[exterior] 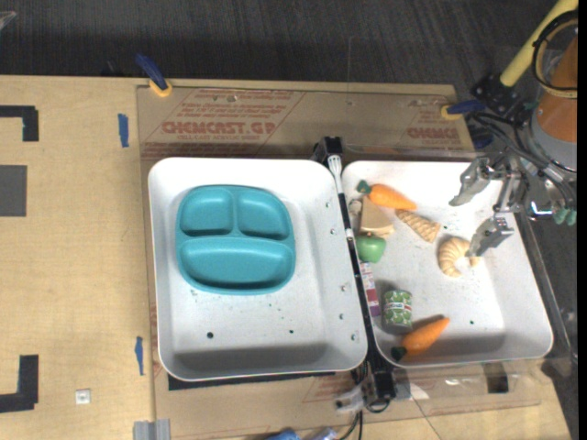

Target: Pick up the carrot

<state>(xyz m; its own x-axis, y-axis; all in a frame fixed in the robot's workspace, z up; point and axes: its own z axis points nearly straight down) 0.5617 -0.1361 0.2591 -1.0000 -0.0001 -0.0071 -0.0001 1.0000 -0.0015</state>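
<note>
Right bin: the carrot lies near its upper left corner, beside a croissant; a second carrot lies at the near rim. Gripper hovers with fingers spread, grasping nothing. The carrot is probably light, rigid and smooth; grasp across its thick middle.

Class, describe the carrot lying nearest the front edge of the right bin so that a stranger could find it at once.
Start at the right bin, not the one holding the blue tray. Look to its near edge, below the small green can. The carrot lies there tilted; the other carrot lies at the far side.
</note>
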